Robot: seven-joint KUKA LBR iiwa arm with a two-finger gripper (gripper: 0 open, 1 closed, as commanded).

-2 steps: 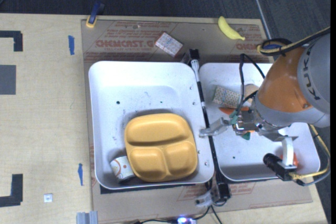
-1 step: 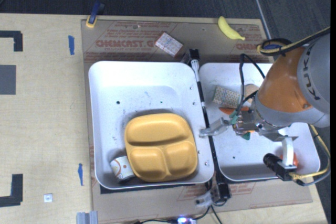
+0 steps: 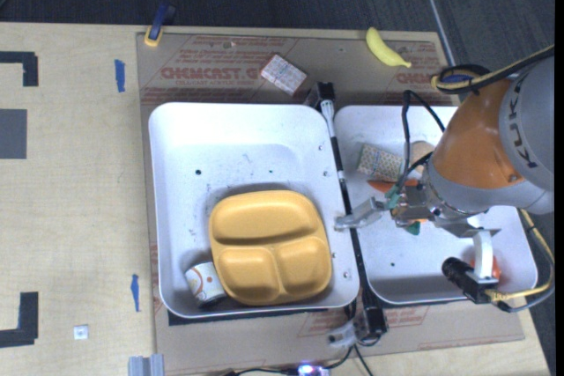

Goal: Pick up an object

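While pincer (image 3: 381,209) state unclear, speckled beige block (image 3: 380,159) flat in right bin (image 3: 511,273).

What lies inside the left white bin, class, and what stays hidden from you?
Inside the left bin lies a yellow compartment tray, upside down by its look. A small white-and-orange ball sits against its lower-left edge. Whatever is beneath the tray is covered.

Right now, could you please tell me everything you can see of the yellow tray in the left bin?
The yellow tray looks like moulded plastic, matte mustard yellow, with rounded corners. It has three sections: one long one across the far side and two smaller ones side by side nearer the camera. It lies flat on the floor of the left bin, in the near right part, turned slightly. A small white ball with orange marks sits against its near left corner. Its right edge lies close to the bin's wall.
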